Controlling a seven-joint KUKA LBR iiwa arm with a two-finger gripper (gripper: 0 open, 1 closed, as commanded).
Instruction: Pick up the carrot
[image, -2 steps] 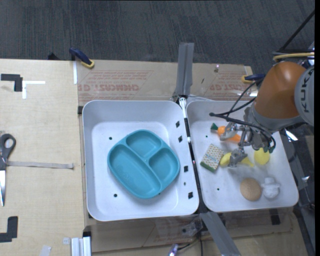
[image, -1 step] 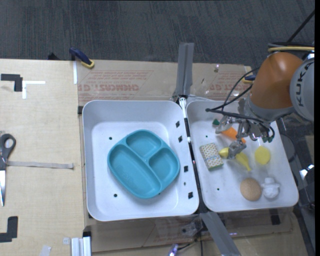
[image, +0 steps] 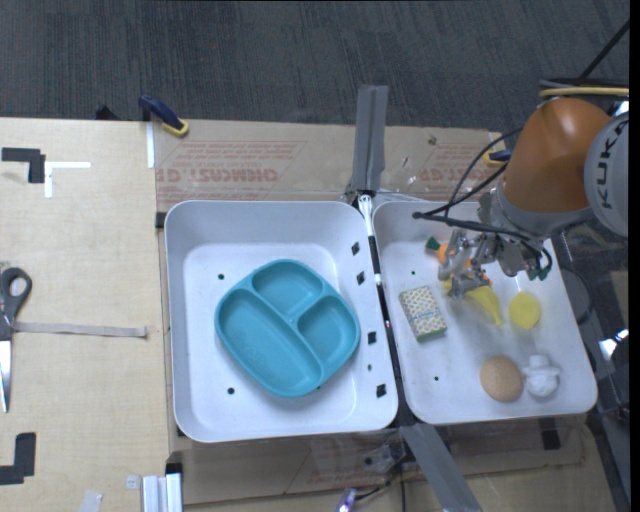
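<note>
Nearest me, egg-like ball (image: 501, 379). Carrot (image: 441, 251), I think, lies in right bin (image: 570, 400) under gripper (image: 463, 270); finger state unclear. Looks light, stiff, slick; I'd grip across its thick middle.

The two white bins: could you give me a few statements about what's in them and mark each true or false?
1. The blue divided plate lies in the left bin. True.
2. The gripper is over the left bin. False: it is over the right bin.
3. A brown egg-shaped object lies near the right bin's front edge. True.
4. The sponge sits on the plate. False: it lies in the right bin.
</note>
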